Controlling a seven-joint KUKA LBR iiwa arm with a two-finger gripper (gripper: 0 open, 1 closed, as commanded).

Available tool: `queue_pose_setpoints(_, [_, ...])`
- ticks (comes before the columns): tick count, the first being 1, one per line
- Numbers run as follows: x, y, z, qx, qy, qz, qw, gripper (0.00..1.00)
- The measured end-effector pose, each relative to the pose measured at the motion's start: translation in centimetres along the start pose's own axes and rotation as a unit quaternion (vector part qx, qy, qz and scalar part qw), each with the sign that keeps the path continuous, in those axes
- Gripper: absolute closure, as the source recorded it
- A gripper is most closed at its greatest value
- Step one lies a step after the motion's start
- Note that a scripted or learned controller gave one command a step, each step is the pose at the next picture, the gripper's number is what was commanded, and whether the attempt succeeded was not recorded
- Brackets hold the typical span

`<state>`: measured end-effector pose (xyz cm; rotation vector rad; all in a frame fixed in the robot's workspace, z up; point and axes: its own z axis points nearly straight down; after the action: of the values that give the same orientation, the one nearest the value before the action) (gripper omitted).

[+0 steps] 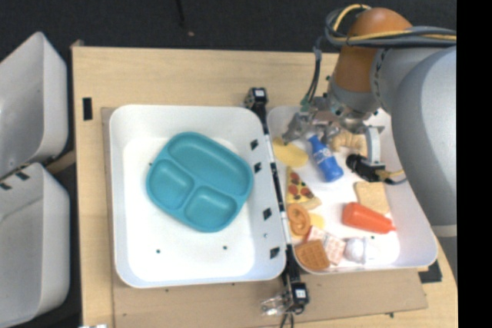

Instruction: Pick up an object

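Observation:
My gripper is low over the back left of the right bin, open, with its fingers spread to either side of the top of a blue bottle. The bottle lies on the bin floor, slanting toward the front right. A yellow piece lies just left of the bottle, under the left finger. The arm's orange band rises behind the gripper and hides the bin's back corner.
The right bin also holds a pizza slice, an orange carrot, a piece of toast, a waffle and small pale items. A teal divided plate lies in the left bin.

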<state>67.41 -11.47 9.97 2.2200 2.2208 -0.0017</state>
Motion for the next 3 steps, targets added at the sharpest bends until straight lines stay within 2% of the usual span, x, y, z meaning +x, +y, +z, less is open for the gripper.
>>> queue_pose_setpoints(1, [-0.1,0.1,-1.3,-0.002,-0.001,0.0,1.0,1.0])
queue_pose_setpoints(2, [-1.0,-0.3,-6.5,-0.002,0.0,0.001,1.0,1.0])
queue_pose_setpoints(3, [-0.7,0.4,-12.7,-0.004,0.0,-0.001,1.0,1.0])
